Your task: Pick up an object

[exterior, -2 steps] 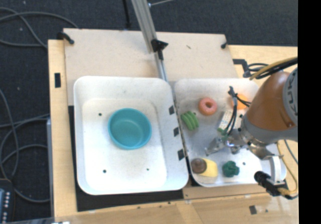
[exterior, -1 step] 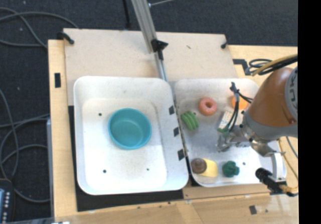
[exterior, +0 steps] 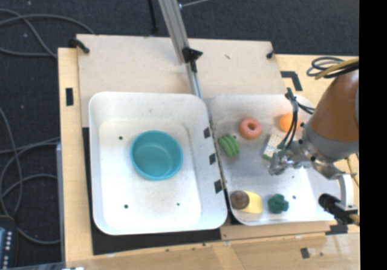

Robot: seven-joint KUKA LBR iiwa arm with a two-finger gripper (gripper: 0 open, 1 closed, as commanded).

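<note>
The right bin holds a pink ring, a green ridged piece, an orange ball, a yellow and brown block and a dark green lump. My gripper hangs low over the right bin's middle right, between the orange ball and the dark green lump. I see nothing held between its fingers. The arm's orange band covers the bin's right edge.
A teal bowl sits in the left bin. A slanted metal pole rises from between the bins at the back. Cables lie on the bench at the right and on the floor at the left.
</note>
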